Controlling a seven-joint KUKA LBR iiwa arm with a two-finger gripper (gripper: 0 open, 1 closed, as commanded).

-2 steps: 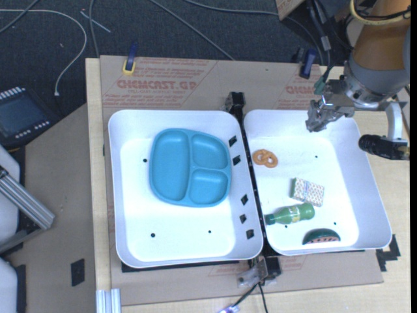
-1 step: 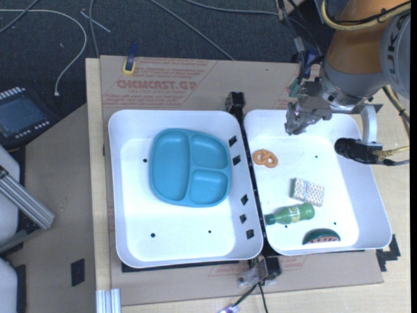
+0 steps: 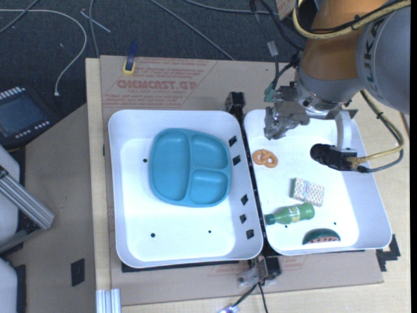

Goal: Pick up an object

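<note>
My gripper (image 3: 276, 130) hangs over the back left part of the right bin (image 3: 365, 194), under the orange band of the arm. A small brown pretzel (image 3: 264, 158) lies just below and left of the gripper, apart from it. Further toward the front lie a white patterned packet (image 3: 307, 190), a green bottle (image 3: 291, 214) on its side, and a watermelon slice (image 3: 321, 237) near the front rim. Nothing shows between the gripper's tips.
The left bin (image 3: 130, 207) holds a blue divided plate (image 3: 191, 167). A black divider with clips (image 3: 244, 181) runs between the bins. A black cable end (image 3: 333, 156) hangs over the right bin's middle. Cables lie on the floor behind the bench.
</note>
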